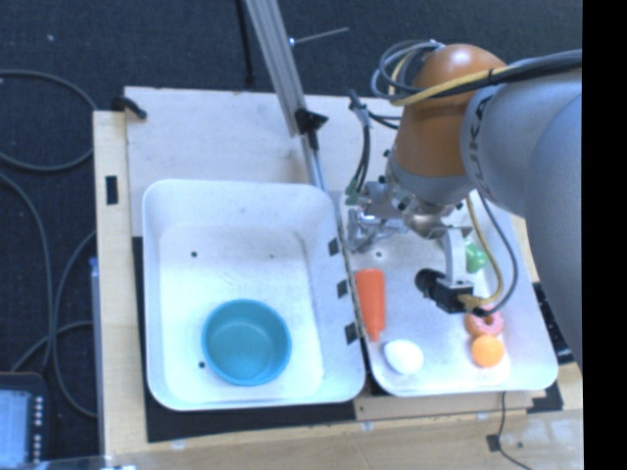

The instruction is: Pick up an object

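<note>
The gripper (364, 225) hangs low over the back left corner of the right bin (416, 262), close to the wall that it shares with the left bin (157, 209). From this view I cannot tell if it is open or closed, and nothing is seen in its hold. Just in front of it lies an orange carrot (369, 302), lengthwise along the same wall. A white egg (402, 356) lies near the carrot's front end. An orange ball (487, 352), a pink piece (485, 323) and a small green piece (476, 258) lie at the right side. A blue bowl (246, 341) stands in the left bin.
</note>
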Controlling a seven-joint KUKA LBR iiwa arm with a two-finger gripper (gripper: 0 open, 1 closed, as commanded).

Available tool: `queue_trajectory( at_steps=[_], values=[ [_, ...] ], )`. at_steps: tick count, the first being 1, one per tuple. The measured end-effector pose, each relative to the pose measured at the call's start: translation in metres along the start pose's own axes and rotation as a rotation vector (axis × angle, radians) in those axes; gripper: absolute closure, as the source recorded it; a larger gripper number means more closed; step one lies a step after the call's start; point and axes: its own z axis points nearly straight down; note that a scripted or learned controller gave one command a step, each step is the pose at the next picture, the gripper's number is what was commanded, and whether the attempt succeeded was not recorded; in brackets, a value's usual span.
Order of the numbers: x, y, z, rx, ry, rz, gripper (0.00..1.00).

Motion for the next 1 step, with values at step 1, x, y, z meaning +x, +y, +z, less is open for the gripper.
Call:
queue_trajectory(
  at_steps=[1],
  values=[
    [0.0492,0.0126,0.0021,-0.008,-0.001,-0.001,1.0]
  ],
)
